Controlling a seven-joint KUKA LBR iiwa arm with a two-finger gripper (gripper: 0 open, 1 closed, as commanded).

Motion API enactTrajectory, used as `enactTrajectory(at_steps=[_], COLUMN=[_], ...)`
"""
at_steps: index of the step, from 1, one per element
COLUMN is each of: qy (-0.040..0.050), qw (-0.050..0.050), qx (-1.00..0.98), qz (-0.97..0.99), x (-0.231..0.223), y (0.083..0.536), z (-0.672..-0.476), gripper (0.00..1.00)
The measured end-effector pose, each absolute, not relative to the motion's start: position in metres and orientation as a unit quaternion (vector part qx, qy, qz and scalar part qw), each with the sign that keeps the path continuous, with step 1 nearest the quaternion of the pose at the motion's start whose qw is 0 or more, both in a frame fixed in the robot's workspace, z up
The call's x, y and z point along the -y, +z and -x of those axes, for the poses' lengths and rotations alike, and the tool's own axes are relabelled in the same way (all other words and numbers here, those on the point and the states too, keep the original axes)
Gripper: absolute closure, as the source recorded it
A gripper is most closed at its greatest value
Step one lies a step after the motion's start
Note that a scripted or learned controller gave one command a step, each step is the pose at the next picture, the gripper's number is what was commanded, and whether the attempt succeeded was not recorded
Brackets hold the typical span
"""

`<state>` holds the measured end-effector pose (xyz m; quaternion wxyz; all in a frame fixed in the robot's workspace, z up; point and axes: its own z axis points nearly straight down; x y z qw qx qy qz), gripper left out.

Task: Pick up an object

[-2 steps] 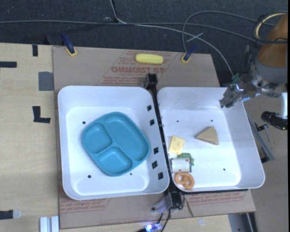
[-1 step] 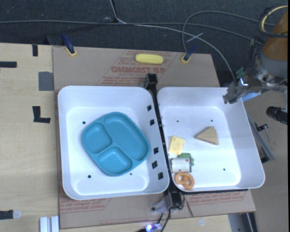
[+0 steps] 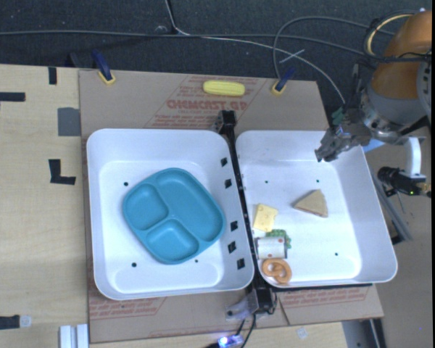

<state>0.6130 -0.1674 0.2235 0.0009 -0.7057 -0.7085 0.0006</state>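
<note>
Well, we start at the wedge of food, tan and triangular, lying flat on the floor of the right bin, below and a little to the left of the gripper as we look down on it. Further off the same way sit a yellow square, a small green-and-white piece and a pretzel bunched by the divider. Past that, well apart from the jaws, a blue divided plate fills the left bin.

The gripper hangs over the right bin's upper corner, near the rim. We cannot tell how far the jaws stand apart; we see nothing between them. So by our reading, nothing is picked up yet: choosing a target, descending, closing and lifting all remain. The wedge looks the nearest candidate.
</note>
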Motion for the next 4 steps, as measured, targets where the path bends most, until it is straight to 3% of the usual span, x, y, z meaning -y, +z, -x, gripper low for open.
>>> enactTrajectory(at_steps=[3, 4], qy=[-0.0004, 0.0011], qw=[0.001, 0.002], qx=[0.710, 0.709], qz=[0.704, 0.705], x=[-0.006, -0.057], y=[0.244, 0.227], z=[-0.589, -0.577], gripper=[1.00, 1.00])
